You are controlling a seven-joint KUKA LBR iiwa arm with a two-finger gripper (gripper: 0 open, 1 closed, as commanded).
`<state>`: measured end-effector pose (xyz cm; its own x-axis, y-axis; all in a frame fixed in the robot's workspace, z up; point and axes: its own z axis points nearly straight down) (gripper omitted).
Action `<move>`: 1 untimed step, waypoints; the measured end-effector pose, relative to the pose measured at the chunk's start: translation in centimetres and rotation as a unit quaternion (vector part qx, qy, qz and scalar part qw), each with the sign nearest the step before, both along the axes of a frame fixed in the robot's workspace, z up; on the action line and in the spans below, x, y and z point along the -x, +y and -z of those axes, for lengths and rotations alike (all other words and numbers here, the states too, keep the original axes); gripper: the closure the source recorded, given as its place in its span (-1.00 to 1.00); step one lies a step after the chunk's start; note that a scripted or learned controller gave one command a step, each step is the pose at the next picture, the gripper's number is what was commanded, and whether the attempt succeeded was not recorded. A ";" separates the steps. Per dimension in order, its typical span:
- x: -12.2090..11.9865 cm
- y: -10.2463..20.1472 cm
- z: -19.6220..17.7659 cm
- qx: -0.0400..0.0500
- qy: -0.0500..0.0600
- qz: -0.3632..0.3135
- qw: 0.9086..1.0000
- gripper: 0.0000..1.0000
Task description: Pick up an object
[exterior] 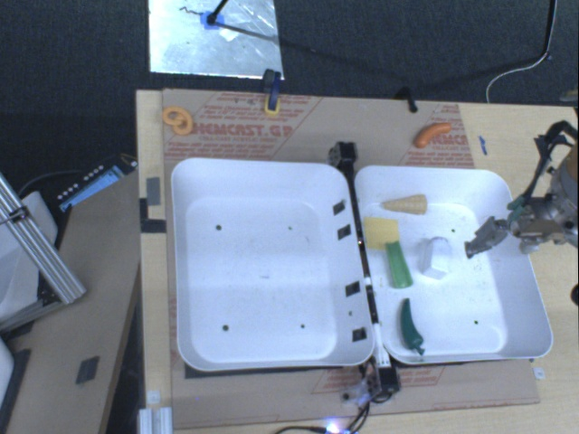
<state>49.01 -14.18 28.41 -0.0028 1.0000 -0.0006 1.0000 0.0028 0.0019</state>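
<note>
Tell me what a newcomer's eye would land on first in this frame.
The two white bins side by side, with small things lying in the right one: a green and yellow brush, a cone, a white block, a dark green pepper. The gripper reaches in from the right.

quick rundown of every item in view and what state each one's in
gripper: above the right bin, holding nothing visible
right bin: holds four things
cone: lying on its side, near the back
yellow and green brush: flat, by the divider
white block: resting mid-bin, apart from the brush
dark green pepper: flat, near the front
left bin: bare floor
orange sausage: on the board, outside the bins
pretzel: on the board, outside
</note>
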 end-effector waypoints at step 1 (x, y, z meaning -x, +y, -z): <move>-0.1 0.0 -1.1 0.000 -0.002 -0.002 1.000 1.00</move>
<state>49.12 -14.18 29.52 -0.0062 1.0000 -0.0012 1.0000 0.0062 0.0054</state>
